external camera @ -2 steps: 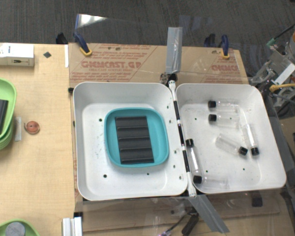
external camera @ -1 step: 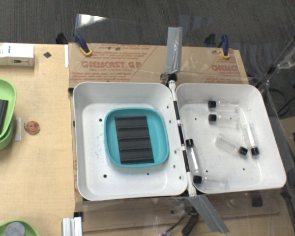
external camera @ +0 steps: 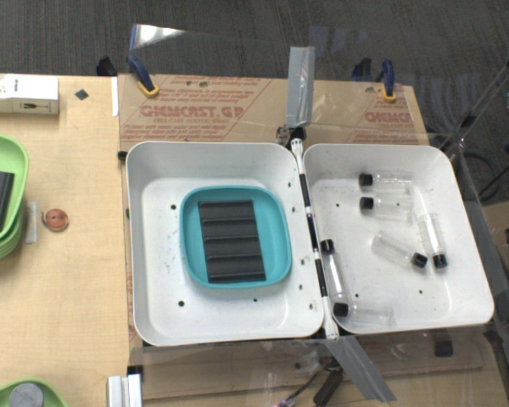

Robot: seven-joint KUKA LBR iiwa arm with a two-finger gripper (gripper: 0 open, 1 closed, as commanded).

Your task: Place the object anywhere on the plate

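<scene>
Clear vials (external camera: 388, 248) in the right bin (external camera: 458, 185): light, slick, likely fragile; grasp mid-barrel for the teal plate (external camera: 192, 227); jaw state cannot be told.

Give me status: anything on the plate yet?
Nothing done yet. The teal plate in the left bin carries just its dark ridged insert. The clear tubes with black caps all lie in the right bin. Nothing is in hand. Picking and placing one remains.

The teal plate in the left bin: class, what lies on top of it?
A black ribbed block lies on the teal plate, covering most of its middle. The plate's surface beneath the block is hidden. The clear, black-capped tubes lie in the right bin.
</scene>
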